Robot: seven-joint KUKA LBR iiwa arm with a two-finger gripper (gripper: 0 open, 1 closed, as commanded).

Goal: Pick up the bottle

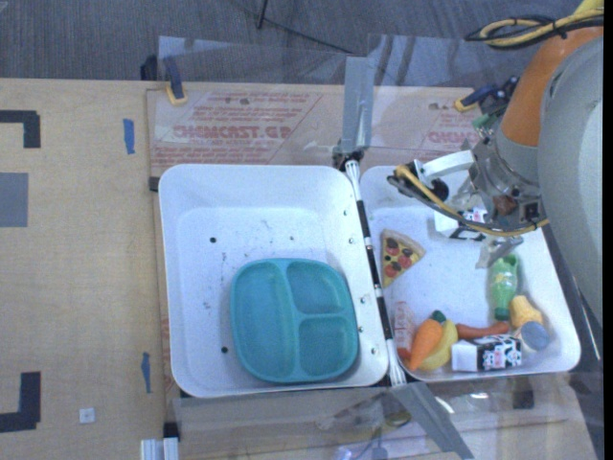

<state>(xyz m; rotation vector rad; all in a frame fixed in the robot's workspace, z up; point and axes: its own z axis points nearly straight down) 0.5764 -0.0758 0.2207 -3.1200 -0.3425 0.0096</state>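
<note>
The counter [77, 257] is pale wood with black and blue tape marks, and it carries two shallow white bins side by side. The grey arm [575, 113] with its orange band comes in from the right and hangs over the back part of the right bin [565, 348].

The left bin [192, 209] holds a teal divided plate [292, 319], which lies flat toward the bin's front and has three compartments.

The jaws [500, 249] sit above the right bin, just behind the green bottle [502, 287]. Cables and the wrist housing hide much of them, so whether they are open or closed cannot be told, and nothing can be seen held in them.

The bottle lies on the floor of the right bin, near its right wall, with its length running roughly front to back. Just beside its front end sits a yellow and grey piece [529, 322]. Along the bin's front wall lie a white carton with black patches [490, 354], a slim red-orange piece [482, 330] and a toy carrot [428, 338] touching a yellow shape. A toy pizza slice [398, 254] rests near the left wall, well apart from the bottle.
</note>
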